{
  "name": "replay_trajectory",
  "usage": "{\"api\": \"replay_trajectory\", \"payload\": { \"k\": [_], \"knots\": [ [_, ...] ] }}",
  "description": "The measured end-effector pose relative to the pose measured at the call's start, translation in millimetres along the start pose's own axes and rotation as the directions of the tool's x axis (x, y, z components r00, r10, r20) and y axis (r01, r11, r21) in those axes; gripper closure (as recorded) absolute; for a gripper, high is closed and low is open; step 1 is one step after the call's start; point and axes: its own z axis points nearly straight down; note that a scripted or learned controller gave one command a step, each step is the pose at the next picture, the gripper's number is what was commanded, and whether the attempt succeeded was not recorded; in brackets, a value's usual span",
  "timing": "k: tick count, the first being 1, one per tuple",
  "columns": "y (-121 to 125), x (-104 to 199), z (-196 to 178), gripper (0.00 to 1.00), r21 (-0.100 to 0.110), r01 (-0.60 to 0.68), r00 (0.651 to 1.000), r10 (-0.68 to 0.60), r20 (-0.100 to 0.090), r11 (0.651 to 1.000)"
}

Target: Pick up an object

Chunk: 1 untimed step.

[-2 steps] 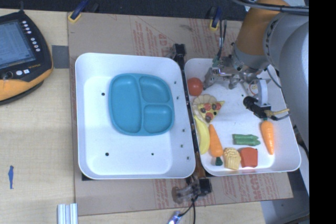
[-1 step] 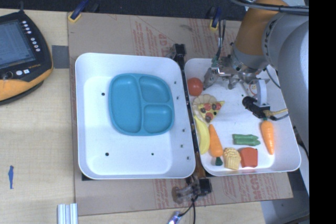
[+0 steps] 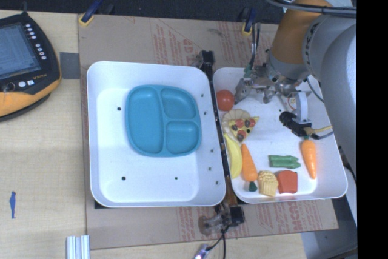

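Tomato [image 3: 225,99] sits just left of the claw [image 3: 260,91] low in the right bin [image 3: 327,191]; whether the claw grips anything, I cannot tell.

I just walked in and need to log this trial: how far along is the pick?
Done: the gripper sits low over the right bin's far end. In hand: nothing visibly. Left: the tomato, pizza slice, banana and carrots all still lie in that bin.

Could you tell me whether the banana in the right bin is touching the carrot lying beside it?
Touching. The camera view shows the banana and the carrot lying side by side with their edges meeting and no white bin floor between them.
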Motion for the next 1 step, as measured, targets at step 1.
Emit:
{"api": "replay_trajectory", "payload": {
  "k": [1],
  "knots": [
    [0.1,-0.1,0.1,0.0,0.0,0.0,1.0,0.0,0.0,1.0]
  ]
}}
